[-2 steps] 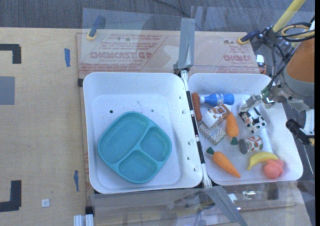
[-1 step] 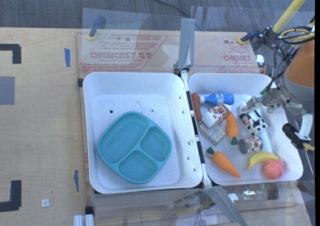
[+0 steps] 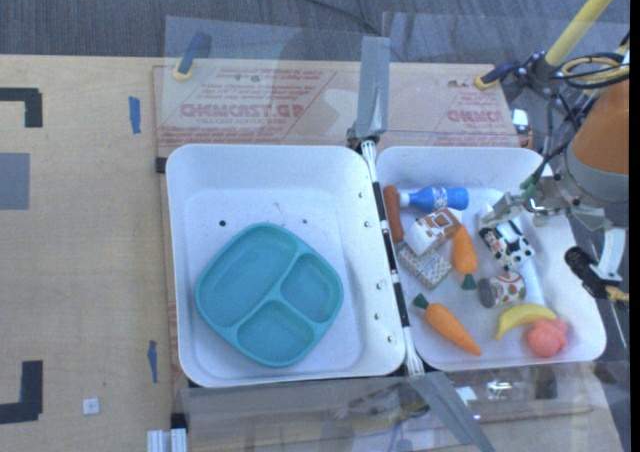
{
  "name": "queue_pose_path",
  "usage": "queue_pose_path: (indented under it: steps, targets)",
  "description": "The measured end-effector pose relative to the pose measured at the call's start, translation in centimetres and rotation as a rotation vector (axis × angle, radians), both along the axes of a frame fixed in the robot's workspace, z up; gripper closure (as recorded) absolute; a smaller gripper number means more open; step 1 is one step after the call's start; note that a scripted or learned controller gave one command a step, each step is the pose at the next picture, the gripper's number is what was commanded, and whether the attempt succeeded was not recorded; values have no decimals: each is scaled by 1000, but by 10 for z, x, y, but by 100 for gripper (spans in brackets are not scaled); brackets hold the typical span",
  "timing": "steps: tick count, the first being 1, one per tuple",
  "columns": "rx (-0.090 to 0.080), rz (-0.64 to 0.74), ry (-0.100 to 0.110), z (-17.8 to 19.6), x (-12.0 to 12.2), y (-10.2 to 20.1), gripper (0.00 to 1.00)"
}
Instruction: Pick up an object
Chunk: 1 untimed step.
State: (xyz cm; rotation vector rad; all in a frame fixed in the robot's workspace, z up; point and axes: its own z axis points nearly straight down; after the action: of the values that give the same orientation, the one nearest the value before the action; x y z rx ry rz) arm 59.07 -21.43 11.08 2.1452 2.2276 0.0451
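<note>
the arm [image 3: 600, 155] reaches in from the right, its claw [image 3: 512, 208] lowered, pointing left.

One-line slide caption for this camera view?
Claw poised over the toy-filled right bin; teal divided plate lies in the left bin.

Arm [image 3: 605, 140] cut off by right edge; gripper [image 3: 520, 205] fingers too cluttered to read; black-and-white toy [image 3: 505, 242] partly under gripper; small grey item [image 3: 487, 291] too small to identify
</note>
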Motion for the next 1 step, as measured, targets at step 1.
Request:
queue_pose_path:
  steps: [1]
  targets:
    - [5, 27, -3, 0, -38, -5, 0]
